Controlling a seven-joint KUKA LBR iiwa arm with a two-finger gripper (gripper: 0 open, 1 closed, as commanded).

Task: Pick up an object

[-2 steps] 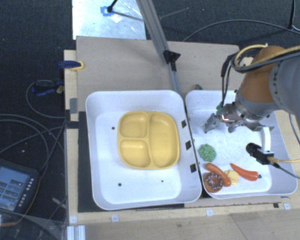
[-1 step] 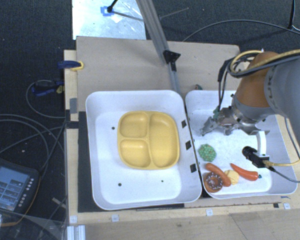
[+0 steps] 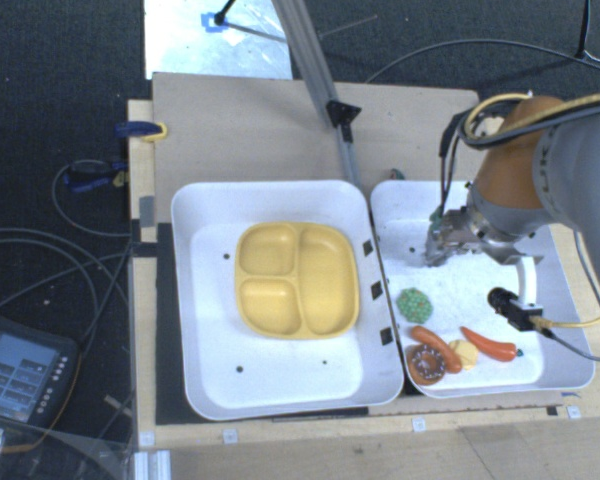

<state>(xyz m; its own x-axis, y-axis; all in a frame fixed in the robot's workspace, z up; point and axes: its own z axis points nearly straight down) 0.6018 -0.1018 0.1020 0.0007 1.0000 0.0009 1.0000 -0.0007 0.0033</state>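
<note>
Lying on the speckled white floor of the right bin point(image 3: 570, 368), the small toy foods sit below the jaws point(image 3: 435, 251) in the camera view: a knobbly green ball point(image 3: 414, 304) nearest, then a smooth red sausage point(image 3: 436, 347) touching a brown ring doughnut point(image 3: 425, 365), a pale yellow lump point(image 3: 465, 352) just beside them, and a long glossy orange-red chilli point(image 3: 490, 344) further toward the arm's side. None of them touches the jaws. The jaws point down at the bin floor near its upper left part, above the green ball and apart from it; whether they are wide or narrow cannot be told, as the tips are dark and blurred. The arm point(image 3: 570, 168) is smooth grey with an orange band, bent over the bin from the right, cables looping round it. Left of the jaws, the second bin point(image 3: 205, 368) holds a matt yellow plate point(image 3: 298, 278) with three rounded compartments. Both bins rest on a tan worktop point(image 3: 240, 128).
</note>
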